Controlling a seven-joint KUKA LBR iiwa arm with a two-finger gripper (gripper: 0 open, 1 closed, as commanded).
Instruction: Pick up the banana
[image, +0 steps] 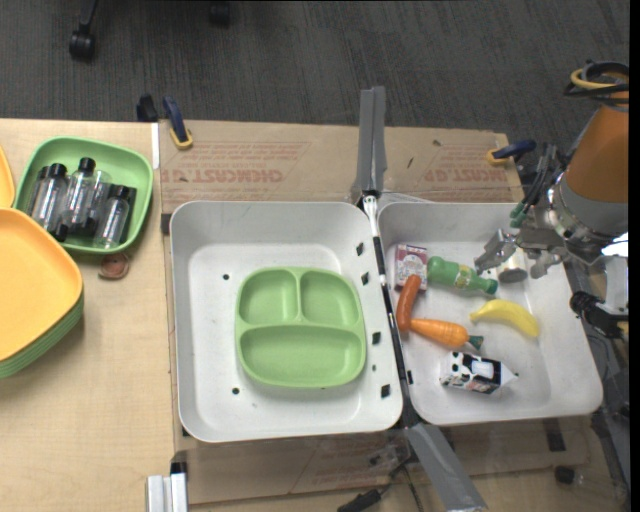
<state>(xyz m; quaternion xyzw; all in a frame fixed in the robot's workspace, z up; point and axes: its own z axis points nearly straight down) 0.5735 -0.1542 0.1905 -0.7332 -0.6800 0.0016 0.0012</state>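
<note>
Banana (507, 317) lies in the right bin (560, 395), near its middle-right, curved with its ends pointing left and lower right. Above it hangs the gripper (512, 262), reaching in from the right on the grey arm (600, 160) with its orange band. The fingers are spread apart and nothing sits between them; they hover just above the banana and beside the cap end of a green bottle (460, 276), which lies on its side to the banana's upper left. Whether the fingertips touch the bin floor cannot be told.

Left of the bottle rests a small pink-and-white packet (410, 266). Two carrots sit below: one carrot (407, 301) stands nearly upright along the bin's left wall, the other carrot (440, 331) lies crosswise, its leafy end near the banana's left tip. A black-and-white carton (478, 373) lies below them.

In the left bin (195, 300) sits a green divided plate (300, 328). Off to the left on the bench, a green tray (130, 165) holds several small bottles (80, 200), and stacked orange plates (35, 290) sit beside it.
</note>
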